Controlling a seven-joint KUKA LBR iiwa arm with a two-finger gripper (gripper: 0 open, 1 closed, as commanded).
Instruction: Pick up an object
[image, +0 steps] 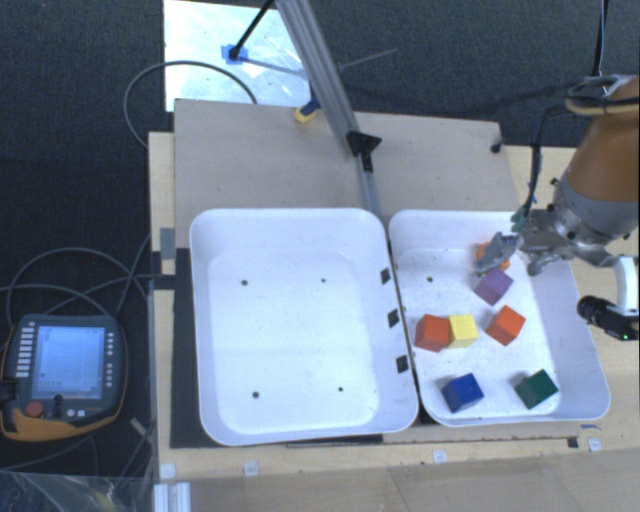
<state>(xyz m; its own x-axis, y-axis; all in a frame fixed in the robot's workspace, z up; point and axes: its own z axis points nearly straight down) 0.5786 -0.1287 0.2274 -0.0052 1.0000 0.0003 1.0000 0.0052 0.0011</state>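
Note:
Several coloured blocks lie in the right bin (580, 400): a purple block (493, 287), an orange block (505, 325), a red block (432, 332) touching a yellow block (463, 329), a blue block (462, 391) and a green block (536, 388). Another small orange block (491, 247) peeks out at the bin's far side, partly hidden by a finger. My gripper (518, 258) hovers over the bin's far right part, just above the purple block. Its fingers stand apart, open, with nothing between them.
The left bin (215, 400) lies beside the right one, sharing the middle rim. A slanted metal pole (330, 85) rises behind the bins. A teach pendant (62, 375) with cables rests left of the bench. A black fitting (603, 317) sits by the right rim.

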